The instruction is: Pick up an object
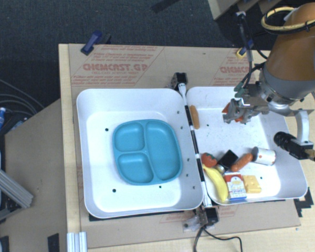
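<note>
My gripper (236, 113) hangs over the upper middle of the right bin (283, 190). Its fingers are closed on a small orange-red object (232, 108), which is lifted off the bin floor. Loose items lie at the bin's near left: a yellow banana (215, 180), an orange carrot-like piece (241, 161), a black block (229, 157), a white cylinder (264, 156), a red-and-blue packet (236, 188) and a yellow cheese slice (252, 184). A brown sausage-shaped piece (195, 117) lies along the bin's left wall.
The left bin (89, 119) holds a blue divided plate (146, 151). The grey arm with its orange band (296, 46) covers the right bin's far right corner. A blue clip (91, 43) lies on the bench's far left edge.
</note>
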Motion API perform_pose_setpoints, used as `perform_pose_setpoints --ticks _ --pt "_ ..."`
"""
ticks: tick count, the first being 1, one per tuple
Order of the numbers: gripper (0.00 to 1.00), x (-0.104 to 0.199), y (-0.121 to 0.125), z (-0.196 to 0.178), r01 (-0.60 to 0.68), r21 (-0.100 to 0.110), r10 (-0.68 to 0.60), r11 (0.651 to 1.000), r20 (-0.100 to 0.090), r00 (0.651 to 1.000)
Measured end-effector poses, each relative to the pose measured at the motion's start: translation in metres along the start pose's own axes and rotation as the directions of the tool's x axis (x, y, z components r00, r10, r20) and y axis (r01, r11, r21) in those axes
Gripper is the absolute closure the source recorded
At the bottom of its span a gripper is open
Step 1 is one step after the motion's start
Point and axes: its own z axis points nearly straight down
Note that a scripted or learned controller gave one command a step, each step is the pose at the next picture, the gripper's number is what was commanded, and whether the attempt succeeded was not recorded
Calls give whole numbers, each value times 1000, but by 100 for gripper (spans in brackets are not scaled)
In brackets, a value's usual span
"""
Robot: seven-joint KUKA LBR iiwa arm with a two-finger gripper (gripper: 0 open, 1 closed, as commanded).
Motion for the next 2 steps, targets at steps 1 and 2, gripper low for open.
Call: perform_pose_setpoints --ticks 1,2 --pt "100 -13 21 2 -1 -2 1 1000 1 1000" --pt "0 -13 21 2 0 -1 0 1000 1 1000"
